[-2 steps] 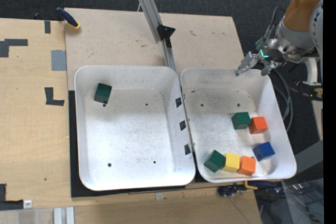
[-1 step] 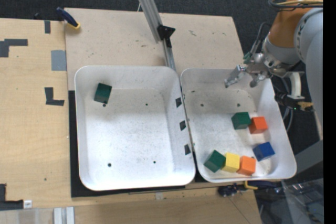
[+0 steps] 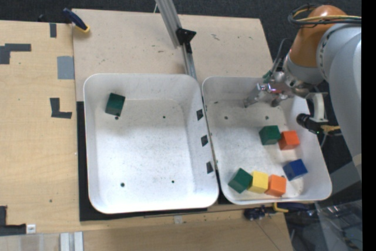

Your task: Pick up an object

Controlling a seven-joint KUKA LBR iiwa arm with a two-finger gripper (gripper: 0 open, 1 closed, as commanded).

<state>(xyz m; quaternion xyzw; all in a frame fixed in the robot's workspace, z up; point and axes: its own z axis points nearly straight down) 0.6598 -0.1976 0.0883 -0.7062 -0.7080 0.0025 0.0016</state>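
Six small, matte, hard-edged cubes lie in the shallow white plastic right-hand bin (image 3: 232, 88): a dark green cube (image 3: 269, 135) touching an orange cube (image 3: 288, 140) mid-bin, a blue cube (image 3: 295, 169) nearer its front, and a row of green (image 3: 240, 180), yellow (image 3: 259, 181) and orange (image 3: 277, 185) cubes along its front wall. A seventh dark green cube (image 3: 115, 104) sits in the left bin (image 3: 94, 185). The metal two-finger gripper (image 3: 257, 99) hangs over the right bin's back; whether it is spread or closed is unclear. The grey arm (image 3: 343, 67) bends in over that bin's right rim.
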